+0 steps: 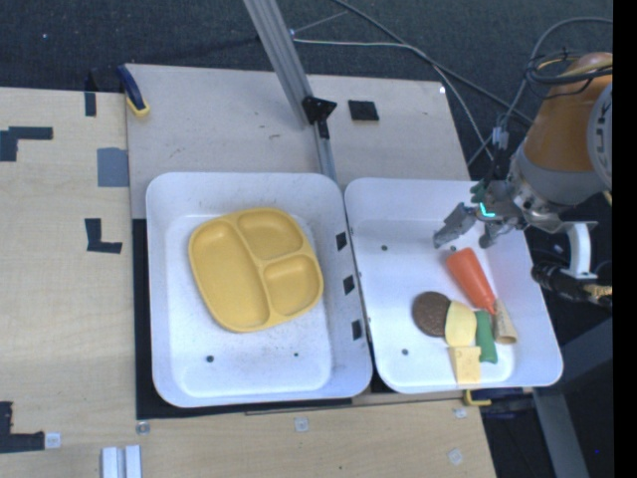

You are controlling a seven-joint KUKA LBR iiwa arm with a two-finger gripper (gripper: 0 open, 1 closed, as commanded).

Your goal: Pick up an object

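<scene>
The tabletop (249, 118) carries two bins. The left bin (169, 366) holds a yellow tray (255, 267). Along the right bin's (398, 217) right edge lie a carrot (472, 278), corn (462, 339) and cookie (430, 313). The jaws (470, 225) hang open, empty, above the carrot's top. No writing is legible.

Bare floor left of carrot (472, 278) w/ toys

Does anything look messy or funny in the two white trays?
Nothing looks broken or spilled. The yellow plate lies at a slant in the left bin. The toy foods, like the carrot, sit crowded in the right bin's far corner, below the pincer.
</scene>
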